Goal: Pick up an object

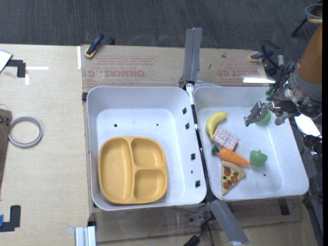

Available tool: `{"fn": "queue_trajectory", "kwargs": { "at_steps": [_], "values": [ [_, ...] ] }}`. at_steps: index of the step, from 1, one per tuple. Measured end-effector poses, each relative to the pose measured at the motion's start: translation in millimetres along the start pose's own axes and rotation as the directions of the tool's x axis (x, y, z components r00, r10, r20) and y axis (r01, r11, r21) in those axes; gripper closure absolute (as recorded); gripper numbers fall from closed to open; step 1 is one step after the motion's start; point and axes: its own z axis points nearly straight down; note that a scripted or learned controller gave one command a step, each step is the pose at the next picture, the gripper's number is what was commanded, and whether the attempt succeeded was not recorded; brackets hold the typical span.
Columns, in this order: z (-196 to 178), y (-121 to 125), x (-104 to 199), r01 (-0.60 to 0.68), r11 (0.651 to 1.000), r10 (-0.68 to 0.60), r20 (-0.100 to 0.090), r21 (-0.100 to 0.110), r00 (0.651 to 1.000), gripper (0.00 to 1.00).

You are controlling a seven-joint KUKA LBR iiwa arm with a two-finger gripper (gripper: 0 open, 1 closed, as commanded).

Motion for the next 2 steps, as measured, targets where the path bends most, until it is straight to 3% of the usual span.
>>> {"fn": "queue_trajectory", "kwargs": {
  "at_steps": [1,2],
  "values": [
    [140,-21,20,-0.001,1.0,0.001,-0.001,0.001,1.0,0.0],
    [179,-15,22,0.094,0.996,-0.094,-0.001,0.001,0.996,0.0]
  ]
}}
